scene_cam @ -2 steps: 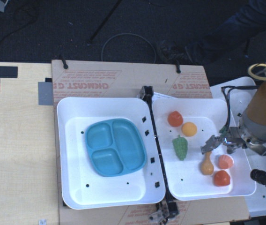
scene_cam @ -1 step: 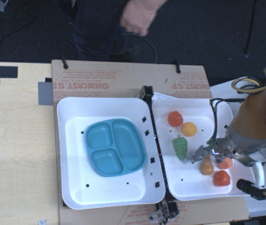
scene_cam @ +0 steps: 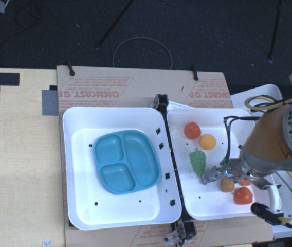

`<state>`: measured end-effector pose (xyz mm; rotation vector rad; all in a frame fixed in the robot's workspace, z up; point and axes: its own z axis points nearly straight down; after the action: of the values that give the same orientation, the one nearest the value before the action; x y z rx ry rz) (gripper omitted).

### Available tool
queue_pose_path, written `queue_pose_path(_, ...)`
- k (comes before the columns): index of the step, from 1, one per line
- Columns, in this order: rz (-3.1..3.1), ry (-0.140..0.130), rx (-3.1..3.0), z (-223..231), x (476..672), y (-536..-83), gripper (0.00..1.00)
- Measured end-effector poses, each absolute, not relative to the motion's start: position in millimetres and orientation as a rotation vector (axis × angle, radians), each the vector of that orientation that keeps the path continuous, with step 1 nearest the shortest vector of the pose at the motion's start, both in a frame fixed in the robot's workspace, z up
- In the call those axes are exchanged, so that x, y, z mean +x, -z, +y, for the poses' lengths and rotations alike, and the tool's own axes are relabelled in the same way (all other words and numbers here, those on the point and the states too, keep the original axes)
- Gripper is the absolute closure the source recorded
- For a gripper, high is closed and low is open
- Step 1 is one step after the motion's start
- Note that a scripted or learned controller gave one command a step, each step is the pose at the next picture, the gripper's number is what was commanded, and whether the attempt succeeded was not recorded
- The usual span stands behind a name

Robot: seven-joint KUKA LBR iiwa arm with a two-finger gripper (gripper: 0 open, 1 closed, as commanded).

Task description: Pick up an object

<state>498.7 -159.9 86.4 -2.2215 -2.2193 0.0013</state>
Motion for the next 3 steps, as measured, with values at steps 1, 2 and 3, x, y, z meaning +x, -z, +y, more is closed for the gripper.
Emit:
queue_pose_path(1, -2.214, 0.0, -2.226, -161, 499.1, -98, 1.0)
queue_pose_path(2, -2.22, 0.001, -2.224, -162, 496.9, -140, 1.0)
queue_pose_path(3, -2.225, 0.003, -2.222, -159, 506.4, -198, 1.0)
